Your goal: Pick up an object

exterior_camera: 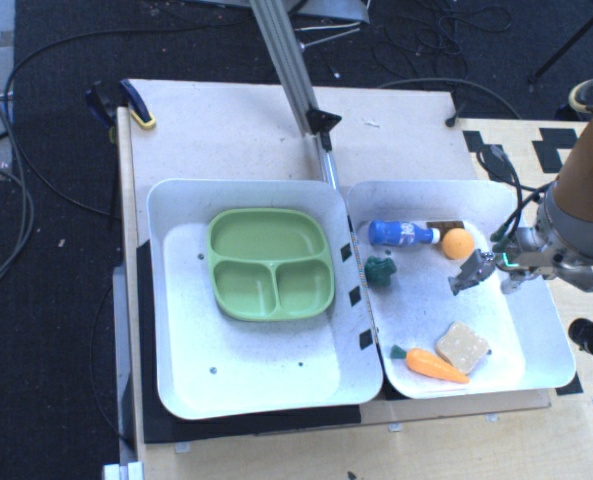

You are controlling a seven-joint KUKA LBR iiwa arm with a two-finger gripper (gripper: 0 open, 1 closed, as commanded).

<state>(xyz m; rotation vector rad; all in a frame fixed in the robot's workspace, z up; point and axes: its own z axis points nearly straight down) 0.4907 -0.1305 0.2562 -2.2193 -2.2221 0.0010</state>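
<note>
The right bin (536, 358) holds a blue bottle (401, 233) lying on its side and an orange ball (458, 243) beside the bottle's cap. A small dark green object (380, 270) lies near the bin's left wall. At the front are a carrot (434, 365) and a tan block (462, 345). My gripper (488, 272) hangs over the right half of this bin, just below and right of the orange ball. It is open, with nothing between its fingers. The tan block lies below it in the view.
The left bin (176, 368) holds a green divided plate (272, 264). A slanted metal pole (291, 58) crosses the back of the bench down to the divide between the bins. A brown object (446, 226) lies behind the bottle.
</note>
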